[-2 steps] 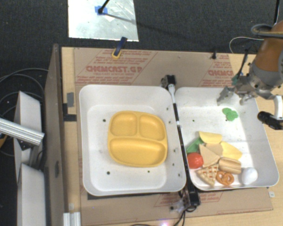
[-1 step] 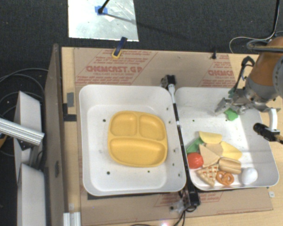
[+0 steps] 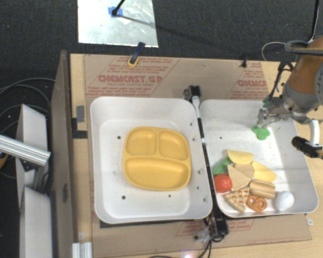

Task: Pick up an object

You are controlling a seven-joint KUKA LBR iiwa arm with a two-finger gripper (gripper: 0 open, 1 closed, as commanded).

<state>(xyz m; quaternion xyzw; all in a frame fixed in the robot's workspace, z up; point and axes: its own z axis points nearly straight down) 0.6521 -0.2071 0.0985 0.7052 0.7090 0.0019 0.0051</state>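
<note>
Gripper [image 3: 265,117] position: over the far part of the right bin [image 3: 242,109], directly above a small green object [image 3: 261,133]. Finger spread is not resolvable from this angle, and nothing confirms that the green object sits between the fingers. The remaining toy food lies heaped in the near corner of the same bin: a red tomato [image 3: 222,183], yellow wedges [image 3: 240,156], a hot dog [image 3: 262,187], a pretzel [image 3: 256,202] and a white egg [image 3: 283,200]. The left bin [image 3: 105,117] holds a yellow divided plate [image 3: 156,158]. Recommended procedure: centre over the isolated green object, descend vertically, close firmly, then lift slowly and verify retention.
</note>
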